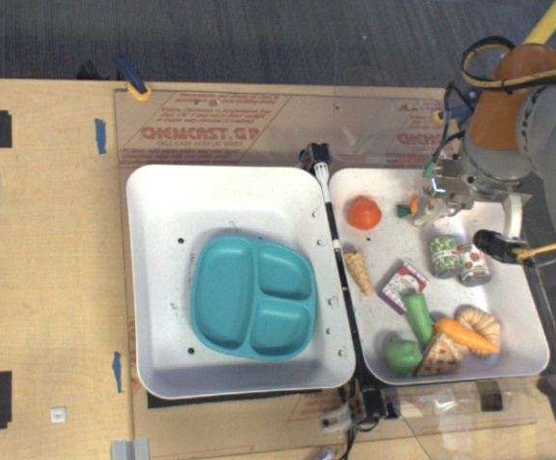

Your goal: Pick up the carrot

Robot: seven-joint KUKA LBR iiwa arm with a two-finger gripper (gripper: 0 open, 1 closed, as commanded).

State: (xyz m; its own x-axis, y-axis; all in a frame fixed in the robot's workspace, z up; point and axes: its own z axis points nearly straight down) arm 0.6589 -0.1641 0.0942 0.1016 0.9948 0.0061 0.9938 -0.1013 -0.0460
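Observation:
The carrot, orange and tapered, lies near the front right of the right bin. It rests against a tan bread roll and beside a pizza slice. My gripper hangs over the bin's back part, well behind the carrot and apart from it. The wrist and the arm's orange band rise behind it. A small orange and green object sits right at the gripper's left side.
The right bin also holds an orange ball, a corn piece, a packet, a green cucumber, a green pepper and two cans. The left bin holds a teal divided plate.

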